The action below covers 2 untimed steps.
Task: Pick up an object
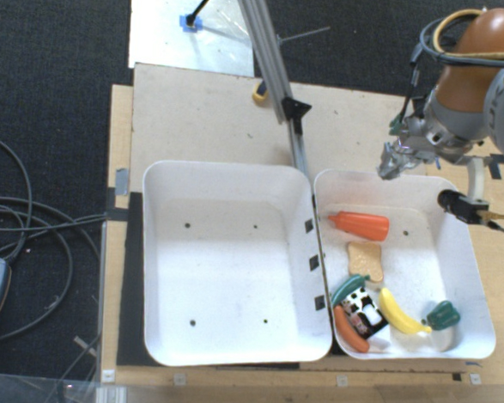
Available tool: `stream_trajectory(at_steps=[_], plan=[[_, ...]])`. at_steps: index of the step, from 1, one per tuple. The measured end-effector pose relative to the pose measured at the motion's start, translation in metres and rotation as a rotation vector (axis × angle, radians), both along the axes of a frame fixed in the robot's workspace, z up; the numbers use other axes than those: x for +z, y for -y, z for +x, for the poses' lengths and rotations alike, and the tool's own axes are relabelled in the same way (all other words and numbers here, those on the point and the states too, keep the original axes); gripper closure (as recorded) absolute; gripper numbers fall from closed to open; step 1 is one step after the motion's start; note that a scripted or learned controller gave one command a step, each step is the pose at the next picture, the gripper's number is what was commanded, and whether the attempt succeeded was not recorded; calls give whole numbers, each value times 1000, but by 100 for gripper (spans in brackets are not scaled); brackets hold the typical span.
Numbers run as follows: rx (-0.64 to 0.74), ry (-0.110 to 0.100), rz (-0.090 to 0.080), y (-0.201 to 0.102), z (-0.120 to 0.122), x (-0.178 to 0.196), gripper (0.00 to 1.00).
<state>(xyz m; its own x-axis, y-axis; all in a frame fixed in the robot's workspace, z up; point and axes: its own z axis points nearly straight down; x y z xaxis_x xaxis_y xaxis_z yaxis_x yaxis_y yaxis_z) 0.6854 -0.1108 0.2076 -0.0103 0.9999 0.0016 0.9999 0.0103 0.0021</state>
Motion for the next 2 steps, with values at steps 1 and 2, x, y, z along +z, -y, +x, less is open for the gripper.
stream_trajectory(at_steps=[1, 2], plan=[[2, -1, 1, -63, -4, -1, 100], [1, 1, 0, -111, 0, 2, 100]])
